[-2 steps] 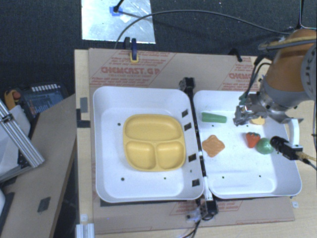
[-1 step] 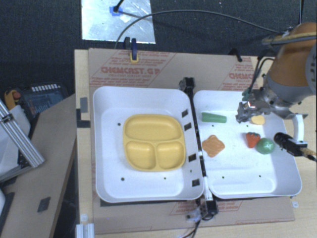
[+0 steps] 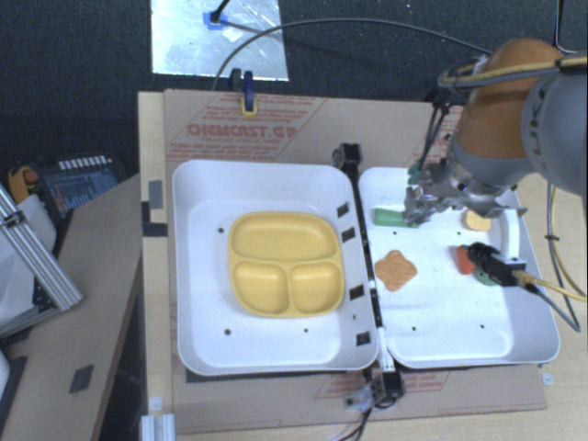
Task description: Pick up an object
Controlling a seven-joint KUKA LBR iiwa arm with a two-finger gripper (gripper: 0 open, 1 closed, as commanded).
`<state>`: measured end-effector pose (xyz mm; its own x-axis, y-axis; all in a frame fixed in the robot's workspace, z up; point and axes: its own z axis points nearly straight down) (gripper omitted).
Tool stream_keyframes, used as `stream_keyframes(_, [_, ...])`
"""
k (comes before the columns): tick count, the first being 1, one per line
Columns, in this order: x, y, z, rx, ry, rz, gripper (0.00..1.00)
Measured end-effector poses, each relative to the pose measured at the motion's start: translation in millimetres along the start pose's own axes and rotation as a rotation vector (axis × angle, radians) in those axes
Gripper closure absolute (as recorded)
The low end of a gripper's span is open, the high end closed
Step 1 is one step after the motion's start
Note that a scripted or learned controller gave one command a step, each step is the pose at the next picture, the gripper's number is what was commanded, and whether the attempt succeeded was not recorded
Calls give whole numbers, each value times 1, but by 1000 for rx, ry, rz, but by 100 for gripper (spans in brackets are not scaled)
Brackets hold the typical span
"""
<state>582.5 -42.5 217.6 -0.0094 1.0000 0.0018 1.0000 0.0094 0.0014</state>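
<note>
My gripper [image 3: 418, 208] hangs low over the back left part of the right bin [image 3: 459, 338]. A small green piece [image 3: 387, 216] lies just to its left, close to or touching the tip. A flat orange-brown piece [image 3: 395, 270] rests nearer the front, beside the divider. Behind the gripper, to its right, a pale yellow round piece [image 3: 477, 220] lies partly hidden by the wrist. A small red piece [image 3: 463, 258] sits a little in front of that.
The left bin [image 3: 197, 246] holds a yellow divided plate [image 3: 285, 263]. A black clip rail [image 3: 360, 246] runs between the two bins. The arm [image 3: 514, 99] covers the right bin's back right corner.
</note>
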Motion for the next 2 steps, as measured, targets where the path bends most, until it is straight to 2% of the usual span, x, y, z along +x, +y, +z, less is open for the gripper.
stream_keyframes(2, [104,38,-7,-2,1,-1,100])
